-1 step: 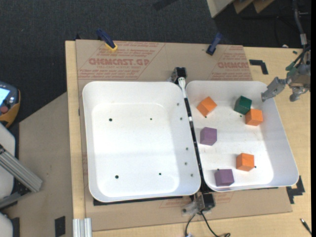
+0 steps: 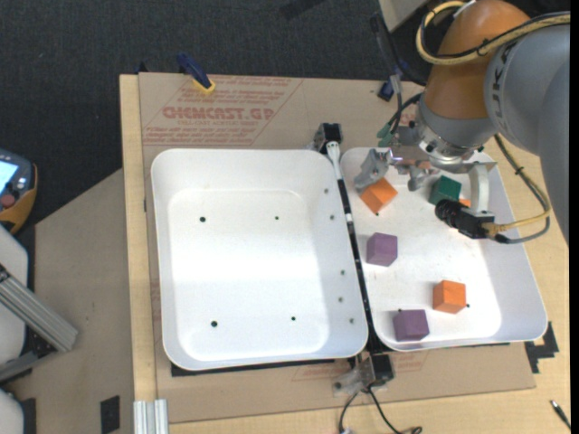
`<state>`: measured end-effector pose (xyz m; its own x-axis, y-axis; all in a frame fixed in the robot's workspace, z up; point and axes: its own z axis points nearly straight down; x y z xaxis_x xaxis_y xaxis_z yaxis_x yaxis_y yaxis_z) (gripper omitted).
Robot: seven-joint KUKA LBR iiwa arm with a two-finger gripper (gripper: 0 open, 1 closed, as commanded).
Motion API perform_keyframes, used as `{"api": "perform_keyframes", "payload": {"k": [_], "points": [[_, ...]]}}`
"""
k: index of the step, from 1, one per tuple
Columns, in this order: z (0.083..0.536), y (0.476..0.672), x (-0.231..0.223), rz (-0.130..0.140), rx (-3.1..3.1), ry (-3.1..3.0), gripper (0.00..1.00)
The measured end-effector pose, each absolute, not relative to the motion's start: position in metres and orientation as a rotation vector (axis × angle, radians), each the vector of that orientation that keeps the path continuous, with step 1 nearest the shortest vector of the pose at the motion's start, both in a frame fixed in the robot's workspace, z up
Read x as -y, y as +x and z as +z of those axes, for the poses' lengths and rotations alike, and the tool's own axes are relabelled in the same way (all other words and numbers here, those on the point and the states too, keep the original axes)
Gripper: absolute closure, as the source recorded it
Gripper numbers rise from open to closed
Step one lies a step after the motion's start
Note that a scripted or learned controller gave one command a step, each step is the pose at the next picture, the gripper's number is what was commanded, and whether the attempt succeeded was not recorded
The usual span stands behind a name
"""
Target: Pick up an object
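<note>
A blue-and-yellow clamp (image 2: pixel 196 73) grips the far edge of the cardboard sheet (image 2: pixel 226 107), beyond the left white bin (image 2: pixel 172 242).

The grey arm (image 2: pixel 534 80) is reaching in from the right, its orange band (image 2: pixel 470 52) sitting above the wrist. The gripper (image 2: pixel 395 172) is pointing downward, its two fingers (image 2: pixel 369 168) standing apart with a gap between them.

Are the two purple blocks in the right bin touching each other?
Apart. The camera view shows bare white bin floor between the upper purple block and the lower purple block.
</note>
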<state>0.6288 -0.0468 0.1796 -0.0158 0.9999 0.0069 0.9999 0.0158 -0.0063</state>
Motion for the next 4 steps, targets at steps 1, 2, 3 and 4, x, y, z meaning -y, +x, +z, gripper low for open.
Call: {"api": "perform_keyframes", "payload": {"k": [1, 2, 3, 4], "points": [[0.116, 0.649, 0.097, 0.006, 2.215, -2.222, 0.0], [0.083, 0.667, 0.091, 0.0, 2.224, -2.22, 0.0], [0.096, 0.668, 0.091, -0.004, 2.227, -2.223, 1.0], [0.257, 0.662, 0.064, -0.015, 2.234, -2.225, 1.0]]}}
